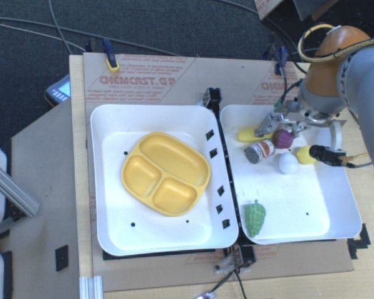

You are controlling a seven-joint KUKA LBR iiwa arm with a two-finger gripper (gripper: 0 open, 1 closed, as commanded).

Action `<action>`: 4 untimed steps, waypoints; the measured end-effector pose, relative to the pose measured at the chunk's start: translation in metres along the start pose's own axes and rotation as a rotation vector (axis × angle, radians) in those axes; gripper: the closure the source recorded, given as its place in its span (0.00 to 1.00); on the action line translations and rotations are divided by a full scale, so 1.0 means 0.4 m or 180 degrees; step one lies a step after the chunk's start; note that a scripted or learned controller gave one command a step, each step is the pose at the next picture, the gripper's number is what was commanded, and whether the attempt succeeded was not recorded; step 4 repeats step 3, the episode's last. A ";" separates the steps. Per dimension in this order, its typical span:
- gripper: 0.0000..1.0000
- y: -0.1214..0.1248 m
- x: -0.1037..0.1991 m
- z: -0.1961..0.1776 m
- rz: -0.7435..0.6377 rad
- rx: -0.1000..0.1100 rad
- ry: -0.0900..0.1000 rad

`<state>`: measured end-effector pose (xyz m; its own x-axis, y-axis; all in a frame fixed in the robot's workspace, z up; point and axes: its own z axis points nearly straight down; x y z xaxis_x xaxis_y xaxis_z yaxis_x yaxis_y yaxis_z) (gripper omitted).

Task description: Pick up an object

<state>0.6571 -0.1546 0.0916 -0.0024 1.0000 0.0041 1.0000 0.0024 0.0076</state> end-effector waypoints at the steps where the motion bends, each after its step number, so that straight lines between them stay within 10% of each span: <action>1: 1.00 0.004 -0.004 -0.038 -0.0004 -0.0014 -0.0018; 3: 1.00 0.023 -0.007 -0.339 0.0004 0.0000 -0.0018; 4: 1.00 0.023 -0.007 -0.339 0.0004 0.0000 -0.0018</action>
